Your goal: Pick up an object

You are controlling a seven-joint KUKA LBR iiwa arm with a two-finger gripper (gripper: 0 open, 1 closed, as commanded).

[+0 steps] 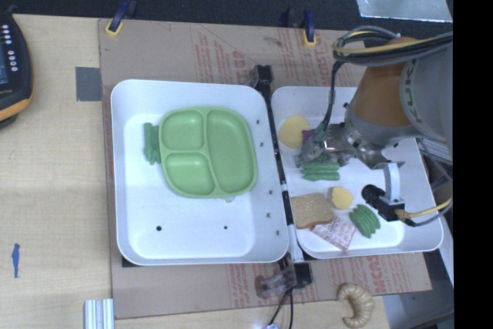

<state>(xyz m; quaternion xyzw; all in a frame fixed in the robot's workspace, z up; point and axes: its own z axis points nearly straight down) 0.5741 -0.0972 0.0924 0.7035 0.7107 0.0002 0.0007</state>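
Camera view: the arm (400, 92) reaches in from the right, low over the right bin (416, 243).
End effector (322, 146): down among the items, just above the green bean pod (320, 171); whether it is released or clenched cannot be told from this angle.
Candidates: the green bean pod lies mid-bin, a yellow round piece (292, 131) just to its upper left, a bread slice (311, 209) and a small yellow piece (342, 198) nearer the front, another green pod (364, 219) front right.
Left bin (135, 243): a green divided plate (208, 150), a green item (150, 142) beside it.
Doing it well: likely centre over the pod across its narrow width, clear of the yellow round piece, then close and lift straight.
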